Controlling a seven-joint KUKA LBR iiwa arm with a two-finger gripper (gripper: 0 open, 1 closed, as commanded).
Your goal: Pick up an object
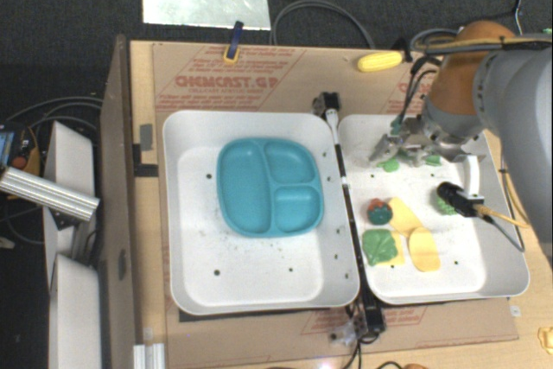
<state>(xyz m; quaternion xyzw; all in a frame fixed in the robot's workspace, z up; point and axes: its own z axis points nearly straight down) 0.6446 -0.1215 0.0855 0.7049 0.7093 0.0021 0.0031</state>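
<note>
Reading "CHEMCAST" (red print), cardboard (285, 65) underlies the bin (471, 265) beneath the gripper (404, 149).

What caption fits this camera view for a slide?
Gripper reaches into the right bin among toy food pieces; a blue divided plate lies in the left bin.

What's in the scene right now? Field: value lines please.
left bin: holds a blue divided plate
right bin: holds several small pieces
gripper: low over the far part of the right bin, next to the small green piece
grasp: cannot tell
near-left cluster in the right bin: red-brown round piece, yellow piece, leafy green piece, pale yellow oval
right side of the right bin: another green piece
outside the bins: yellow object on the bench behind the right bin
</note>
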